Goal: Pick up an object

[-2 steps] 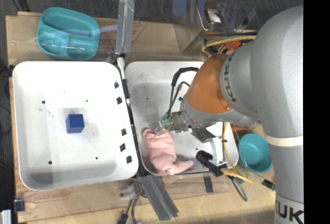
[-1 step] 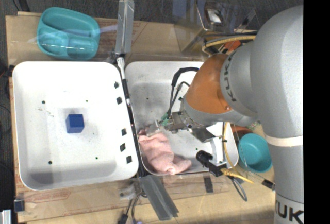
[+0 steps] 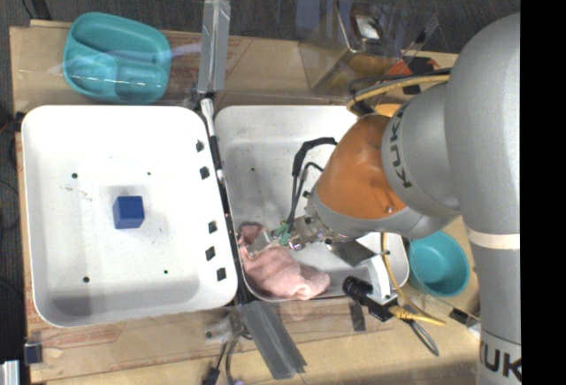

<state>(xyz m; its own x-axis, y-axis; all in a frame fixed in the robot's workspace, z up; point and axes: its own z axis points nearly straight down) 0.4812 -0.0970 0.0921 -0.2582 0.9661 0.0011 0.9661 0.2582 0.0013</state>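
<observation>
While the end effector sits low in the right bin, I cannot tell how wide it stands or whether it has hold of anything. I see it touching the upper edge of the pink soft object at that bin's near wall. Left of this bin, a blue cube rests in the left bin. Just right of it stands a teal bowl on the desk.

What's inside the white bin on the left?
The left bin holds one small blue cube, sitting alone near its middle. Nothing covers any part of that bin.
</observation>
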